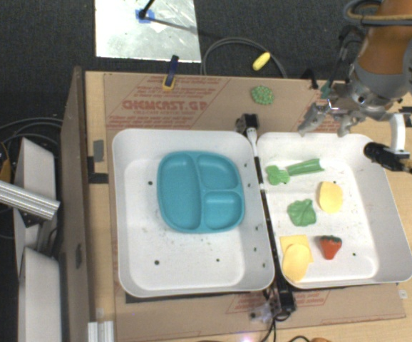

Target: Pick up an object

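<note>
Overhead, the gripper (328, 122) hangs spread and unladen above the right bin (391, 191).

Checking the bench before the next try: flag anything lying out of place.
Two small things lie outside the bins: a green knobbly piece on the cardboard behind the right bin, and a yellow piece on the dark floor beyond. The toy foods sit inside that bin.

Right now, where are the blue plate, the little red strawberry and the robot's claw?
blue divided plastic plate (199, 192), camera view, middle ridge.
small red toy strawberry (330, 247), camera view, red body.
gripper (330, 122), camera view, between its fingertips.
</note>
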Controlling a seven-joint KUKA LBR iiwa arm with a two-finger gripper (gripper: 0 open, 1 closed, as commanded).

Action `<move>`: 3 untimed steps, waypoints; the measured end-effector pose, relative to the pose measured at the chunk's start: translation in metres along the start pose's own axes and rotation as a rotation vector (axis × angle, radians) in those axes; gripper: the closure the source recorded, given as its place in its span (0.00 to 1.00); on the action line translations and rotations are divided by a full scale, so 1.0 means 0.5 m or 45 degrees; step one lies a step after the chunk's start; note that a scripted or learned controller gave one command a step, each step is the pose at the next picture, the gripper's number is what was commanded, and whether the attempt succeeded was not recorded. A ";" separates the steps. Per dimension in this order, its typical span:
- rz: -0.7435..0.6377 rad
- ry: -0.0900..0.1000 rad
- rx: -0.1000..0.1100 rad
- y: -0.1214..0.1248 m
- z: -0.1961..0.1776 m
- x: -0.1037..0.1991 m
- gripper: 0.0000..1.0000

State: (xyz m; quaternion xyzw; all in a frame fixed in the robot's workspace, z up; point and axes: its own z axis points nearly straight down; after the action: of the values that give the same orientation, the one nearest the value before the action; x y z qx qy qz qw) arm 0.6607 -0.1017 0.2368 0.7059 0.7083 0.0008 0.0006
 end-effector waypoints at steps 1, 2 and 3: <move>0.006 0.000 0.014 -0.033 0.272 -0.073 0.00; 0.004 0.001 0.007 -0.134 0.267 -0.066 0.00; -0.003 -0.002 -0.005 -0.044 0.304 -0.096 0.00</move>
State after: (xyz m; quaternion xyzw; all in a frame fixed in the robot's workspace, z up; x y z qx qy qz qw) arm 0.6392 -0.1496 0.0846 0.7051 0.7091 0.0017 0.0027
